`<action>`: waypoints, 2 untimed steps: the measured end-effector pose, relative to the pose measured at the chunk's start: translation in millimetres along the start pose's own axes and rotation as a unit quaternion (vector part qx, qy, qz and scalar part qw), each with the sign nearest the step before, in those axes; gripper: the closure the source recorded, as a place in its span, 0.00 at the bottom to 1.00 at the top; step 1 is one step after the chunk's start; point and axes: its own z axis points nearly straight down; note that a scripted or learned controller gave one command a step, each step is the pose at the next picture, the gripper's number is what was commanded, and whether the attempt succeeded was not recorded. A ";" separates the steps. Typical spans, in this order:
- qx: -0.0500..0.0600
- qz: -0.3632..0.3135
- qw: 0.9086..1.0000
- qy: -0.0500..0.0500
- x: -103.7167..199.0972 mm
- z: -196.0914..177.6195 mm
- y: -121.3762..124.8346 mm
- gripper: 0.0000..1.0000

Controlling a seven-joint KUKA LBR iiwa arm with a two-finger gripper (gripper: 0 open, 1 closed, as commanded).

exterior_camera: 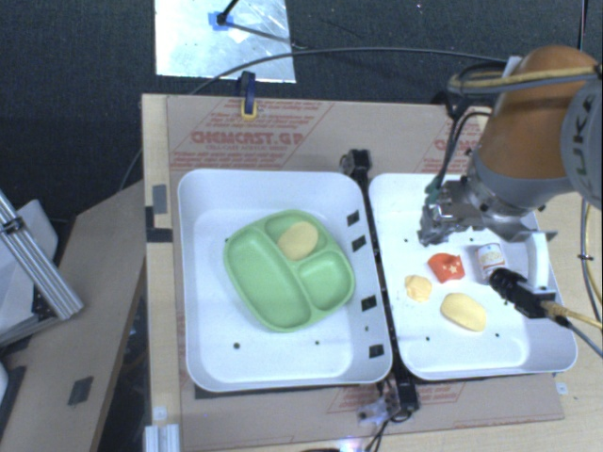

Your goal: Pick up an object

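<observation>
Fingers low over right bin — opening unclear, nothing visibly held; red object just beside.

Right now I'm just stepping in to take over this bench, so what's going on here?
The arm's gripper hangs low over the right bin, near its upper left part, with nothing visibly held. Just below it lie a red piece, a small pale yellow piece, a larger yellow lemon-like piece and a small labelled can. The left bin holds a green divided plate with a yellow item in one compartment.
</observation>
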 end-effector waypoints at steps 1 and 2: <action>0.000 -0.001 1.000 0.001 53.2 -0.9 -2.6 1.00; 0.001 -0.001 1.000 0.000 110.6 16.8 -17.2 1.00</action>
